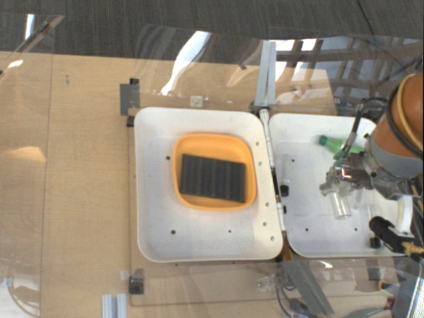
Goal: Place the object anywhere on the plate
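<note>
My claw hangs low over the right bin, at about 3 o'clock in the camera view. Whether it is wide, narrow or holding anything cannot be told; glare and clear parts obscure it. The object, a green item, lies in the same bin just beyond my claw at roughly 12 o'clock from it, partly behind my wrist. The plate, orange with a dark ribbed insert, sits in the left bin, toward 9 o'clock from my claw.

Procedure, as judged: centre the claw over the green item and confirm a firm hold before lifting. Lift clear of the divider between the bins. Travel toward 9 o'clock and release low over the plate's middle.
</note>
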You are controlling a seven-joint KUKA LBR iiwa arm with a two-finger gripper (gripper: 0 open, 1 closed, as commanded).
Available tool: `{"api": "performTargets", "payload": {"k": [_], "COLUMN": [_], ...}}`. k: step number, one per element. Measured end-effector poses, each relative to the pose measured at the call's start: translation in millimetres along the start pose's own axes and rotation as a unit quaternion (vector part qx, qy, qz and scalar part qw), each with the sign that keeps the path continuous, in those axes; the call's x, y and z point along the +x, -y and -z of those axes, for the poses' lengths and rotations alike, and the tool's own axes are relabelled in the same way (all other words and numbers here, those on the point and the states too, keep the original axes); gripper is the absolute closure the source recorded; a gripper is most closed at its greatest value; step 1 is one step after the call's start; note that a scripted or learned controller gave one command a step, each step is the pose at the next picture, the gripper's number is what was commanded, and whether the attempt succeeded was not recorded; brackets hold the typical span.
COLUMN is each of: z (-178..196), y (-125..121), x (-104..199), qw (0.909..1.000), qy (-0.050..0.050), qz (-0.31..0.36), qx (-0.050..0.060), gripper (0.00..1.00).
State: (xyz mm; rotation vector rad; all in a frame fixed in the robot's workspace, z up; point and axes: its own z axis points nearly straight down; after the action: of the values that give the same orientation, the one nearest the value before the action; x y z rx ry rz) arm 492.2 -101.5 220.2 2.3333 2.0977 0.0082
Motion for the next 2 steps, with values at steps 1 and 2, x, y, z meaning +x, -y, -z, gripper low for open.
{"api": "performTargets", "payload": {"k": [1,2], "z": [-36.8,-35.3], "y": [-45.8,-56.2], "x": [40.3,111.9], "qw": [0.9984,0.9895], "qy": [0.001,0.0], "qz": [0.057,0.145], "qx": [0.002,0.0], "gripper": [1.0,1.0]}}
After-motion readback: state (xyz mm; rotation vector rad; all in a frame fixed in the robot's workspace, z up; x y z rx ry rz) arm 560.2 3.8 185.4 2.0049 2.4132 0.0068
